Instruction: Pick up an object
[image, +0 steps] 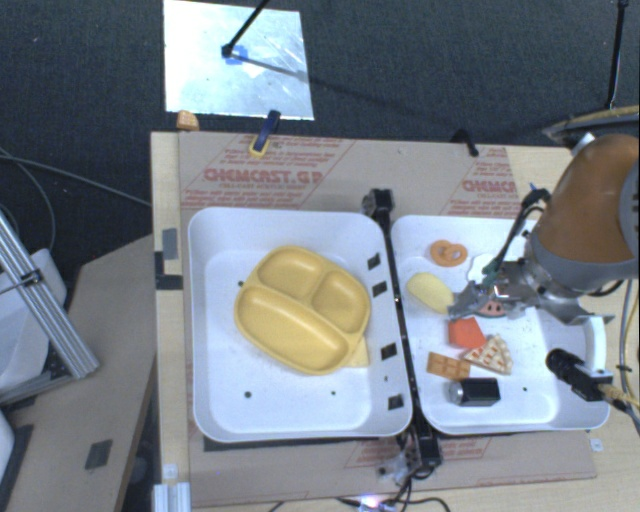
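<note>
arm (585, 250): grey casing | orange band | gripper (478, 298): metallic

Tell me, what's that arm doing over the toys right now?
Gripper low in right bin, over orange block, beside yellow piece. Nothing seen held. Pizza slice and pretzel crowd close.

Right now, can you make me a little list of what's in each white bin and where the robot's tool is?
left bin: yellow plastic divided tray
right bin: orange pretzel-shaped ring, pale yellow lemon-shaped lump, red-orange block, pizza-slice toy, brown waffle-like bar, black and silver box
tool: low over right bin, just above red-orange block
holding: nothing seen between its fingers
</note>
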